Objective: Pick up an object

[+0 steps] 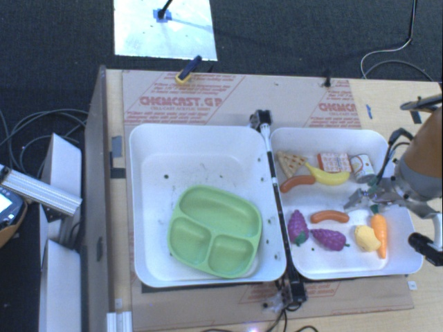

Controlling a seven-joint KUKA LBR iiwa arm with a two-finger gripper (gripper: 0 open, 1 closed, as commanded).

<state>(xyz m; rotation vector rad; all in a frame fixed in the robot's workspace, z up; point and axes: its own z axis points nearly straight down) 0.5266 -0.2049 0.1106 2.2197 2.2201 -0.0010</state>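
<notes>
Toy food in the right bin, arm at its right wall

Two shallow white plastic bins sit side by side on the table (208, 92). The left bin (156, 158) holds one light green divided plastic plate (216, 232). The right bin (377, 263) holds the toy food, here placed relative to the yellow toy banana (328, 176): one tan waffle wedge (291, 163) to its left, one red-and-white carton (334, 162) just above it, one small white can (361, 164) to its right. Two orange-red toy sausages, one (297, 183) at its lower left and one (329, 217) below it. Two purple grape bunches (297, 225) (329, 238) lie lower still. One yellow lemon-like piece (367, 237) and one orange carrot (379, 231) sit at lower right, touching.

The pincer (365, 196) hangs right of the banana, above the carrot; whether it is apart or together I cannot tell
</notes>
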